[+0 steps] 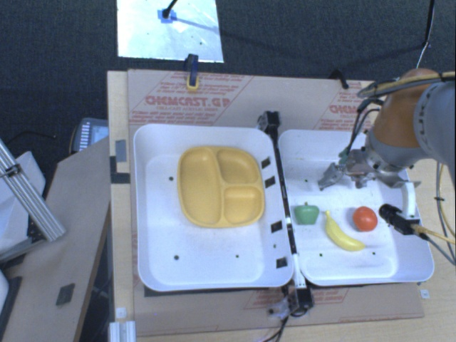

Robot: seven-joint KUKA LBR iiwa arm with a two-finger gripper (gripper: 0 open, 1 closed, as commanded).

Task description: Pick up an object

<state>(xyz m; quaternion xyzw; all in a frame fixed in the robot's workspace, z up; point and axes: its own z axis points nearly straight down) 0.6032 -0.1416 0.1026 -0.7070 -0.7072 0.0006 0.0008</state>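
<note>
While hovering low over the upper half of the right bin (377, 262), treat the gripper (329, 179) as not yet committed: nothing seen held, and cannot tell from this slant whether open or closed. Choose among three candidates, all lying loose on the bin floor below the tool: a green fruit (306, 213) at about 7 o'clock from the gripper, a banana (343, 234) at about 6 o'clock, a red fruit (365, 219) at about 5 o'clock.

Probably best to go for the green fruit: nearest, compact, apart from its neighbours. Centre above it first, descend straight, close across the narrow width, lift without dragging. For the banana, line up across the short axis instead, near the middle of the curve. Expect the red fruit to roll if nudged off-centre.

Mind the crowding: banana just beside the green fruit at one end and near the red fruit at the other, so a sloppy descent likely bumps a neighbour. Watch the black divider (279, 191) at 9 o'clock, close to the green fruit. Watch also the black fitting (395, 219) just beside the red fruit at 3 o'clock. Ignore the yellow divided plate (219, 186) in the left bin (164, 262).
</note>
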